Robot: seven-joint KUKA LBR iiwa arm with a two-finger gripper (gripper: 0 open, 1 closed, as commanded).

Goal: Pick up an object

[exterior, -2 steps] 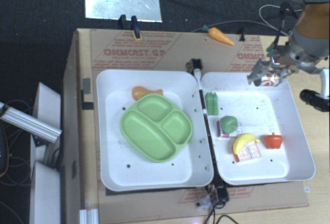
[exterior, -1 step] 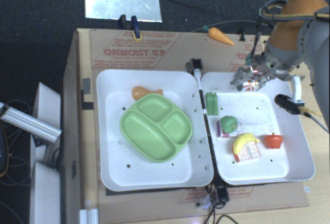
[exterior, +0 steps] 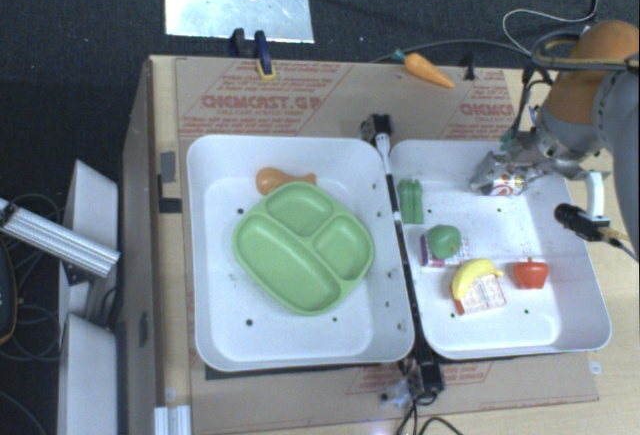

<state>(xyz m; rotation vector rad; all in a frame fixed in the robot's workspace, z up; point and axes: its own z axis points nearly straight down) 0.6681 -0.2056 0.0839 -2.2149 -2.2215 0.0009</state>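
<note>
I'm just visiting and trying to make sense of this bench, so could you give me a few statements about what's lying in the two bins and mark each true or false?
1. The green divided plastic plate lies in the left white bin. True.
2. The yellow toy banana lies on that plate. False: it lies in the right white bin.
3. The red toy pepper is in the right bin. True.
4. The orange toy carrot lies inside a bin. False: it lies on the bench beyond the bins.
5. The tool is over the left bin. False: it is at the right bin's far side.
</note>
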